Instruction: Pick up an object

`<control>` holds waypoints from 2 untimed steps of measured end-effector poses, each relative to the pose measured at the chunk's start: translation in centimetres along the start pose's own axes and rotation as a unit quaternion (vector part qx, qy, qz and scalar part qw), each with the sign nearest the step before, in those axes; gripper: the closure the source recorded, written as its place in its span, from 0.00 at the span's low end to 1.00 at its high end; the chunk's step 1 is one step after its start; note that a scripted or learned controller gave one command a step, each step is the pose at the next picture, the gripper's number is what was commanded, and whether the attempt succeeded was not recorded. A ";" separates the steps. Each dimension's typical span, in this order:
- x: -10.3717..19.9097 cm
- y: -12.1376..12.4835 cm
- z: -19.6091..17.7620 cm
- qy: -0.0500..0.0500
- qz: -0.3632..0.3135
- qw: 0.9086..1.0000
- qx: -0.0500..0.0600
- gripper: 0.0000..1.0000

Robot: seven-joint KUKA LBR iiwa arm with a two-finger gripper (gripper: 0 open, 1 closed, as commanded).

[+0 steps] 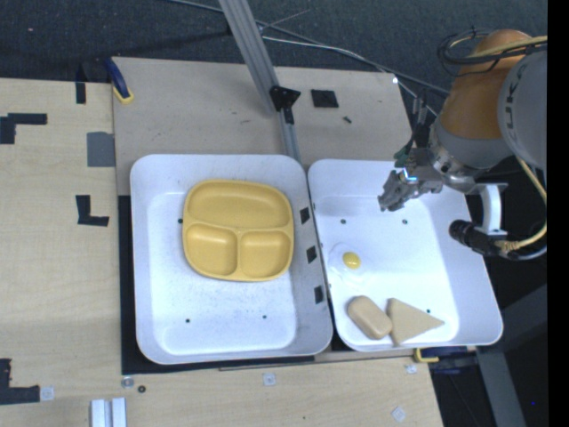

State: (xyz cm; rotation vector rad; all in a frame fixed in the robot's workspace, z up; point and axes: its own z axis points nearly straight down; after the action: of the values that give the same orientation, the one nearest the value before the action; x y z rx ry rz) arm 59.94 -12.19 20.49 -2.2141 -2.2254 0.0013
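hand over right bin, grip state unclear, no legible writing, perhaps bread below

Can't make out any readable text, labels, brand names or numbers anywhere here. The dark patches on the bench around the left white bin are just plain shapes, nothing written on them

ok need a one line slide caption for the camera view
KUKA arm's end effector poised over the right bin holding a small yellow ball, tan roll and wedge; yellow divided tray in the left bin.
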 end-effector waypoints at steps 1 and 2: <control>5.5 -0.7 -1.3 0.000 -0.001 1.000 -0.001 1.00; 11.8 -1.1 -0.9 0.000 -0.001 1.000 0.000 1.00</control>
State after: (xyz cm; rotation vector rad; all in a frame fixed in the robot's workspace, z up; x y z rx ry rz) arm 58.74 -0.36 21.37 -2.2113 -2.2274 0.0013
